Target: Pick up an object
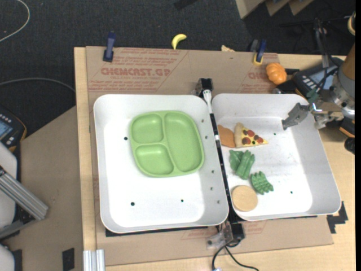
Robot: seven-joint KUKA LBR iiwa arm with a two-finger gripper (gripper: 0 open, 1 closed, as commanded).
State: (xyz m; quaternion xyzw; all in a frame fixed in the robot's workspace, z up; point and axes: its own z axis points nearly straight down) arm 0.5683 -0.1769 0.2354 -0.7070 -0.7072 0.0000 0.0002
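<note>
Nearest the lens, at the front of the right bin (330,191), lies 1 tan round cookie (245,198), with 1 small green leafy piece (262,183) just beside it and 1 larger green leafy piece (242,164) a little further back. Behind those sit 1 pizza slice (250,136) and 1 orange-brown wedge (226,135), touching or nearly so, close to the divider between bins. Count in right bin: 5 items. Left bin (107,151) holds 1 green divided plate (167,143) with 3 compartments, nothing visible in them. Off the bins: 1 yellow banana-like toy (179,39) and 1 small orange fruit (276,73) on the brown board (141,69), plus 2 blue clamps (109,47) at its back edge. Gripper (295,117) hangs over the back right part of the right bin, above bare floor, well apart from every item; 1 dark finger shows pointing left and down, nothing seen between the fingers, and how wide they stand cannot be judged from this angle. Judgement: approach step, no grasp yet. For a clean pick, the pizza slice is nearest the tool but flat and touching its neighbour; the larger green piece looks bulkier and more isolated, likely an easier pinch. Centre over the target, descend vertically, close across the narrow axis, keep clear of the bin wall.
</note>
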